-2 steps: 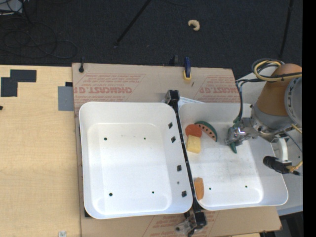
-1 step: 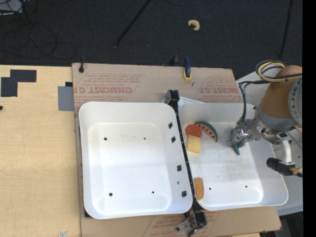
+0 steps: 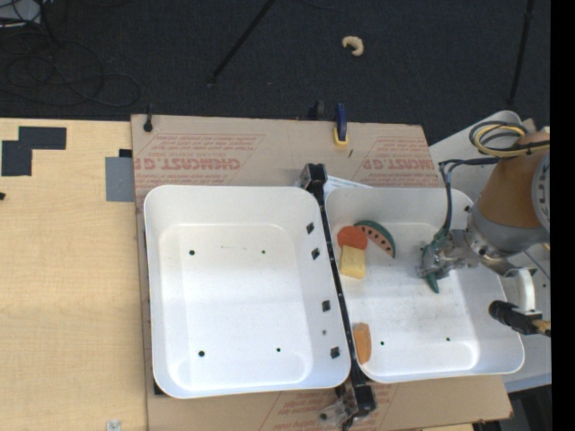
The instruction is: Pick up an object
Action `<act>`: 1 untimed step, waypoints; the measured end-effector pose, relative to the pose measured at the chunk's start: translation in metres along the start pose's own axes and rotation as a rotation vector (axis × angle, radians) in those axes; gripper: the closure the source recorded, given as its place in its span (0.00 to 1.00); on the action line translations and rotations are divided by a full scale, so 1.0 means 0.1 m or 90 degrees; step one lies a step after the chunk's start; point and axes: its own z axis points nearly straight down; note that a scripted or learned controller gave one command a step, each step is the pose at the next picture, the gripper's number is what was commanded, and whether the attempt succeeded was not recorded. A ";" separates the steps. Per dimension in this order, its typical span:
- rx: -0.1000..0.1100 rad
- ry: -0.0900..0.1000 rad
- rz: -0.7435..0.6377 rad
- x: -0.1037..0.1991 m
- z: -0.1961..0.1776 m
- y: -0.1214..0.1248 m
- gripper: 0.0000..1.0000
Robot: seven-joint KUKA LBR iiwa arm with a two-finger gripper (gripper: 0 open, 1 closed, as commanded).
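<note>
Camera view: tool (image 3: 435, 272) sits low in the right bin (image 3: 490, 359), right-of-centre; can't tell its state. Nothing visibly held. Nearest targets lie to its left by the divider: watermelon slice (image 3: 376, 235), red piece (image 3: 351, 238), yellow block (image 3: 353, 262) touching it. Orange piece (image 3: 361, 341) is nearer the front edge. Left bin (image 3: 166, 366) is farther.

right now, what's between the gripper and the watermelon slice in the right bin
Nothing: in the camera view, only bare white floor of the right bin lies between the gripper and the watermelon slice.
</note>
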 end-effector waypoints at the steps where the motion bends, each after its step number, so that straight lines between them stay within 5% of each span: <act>1: -0.001 0.000 0.000 0.00 0.00 -0.19 1.00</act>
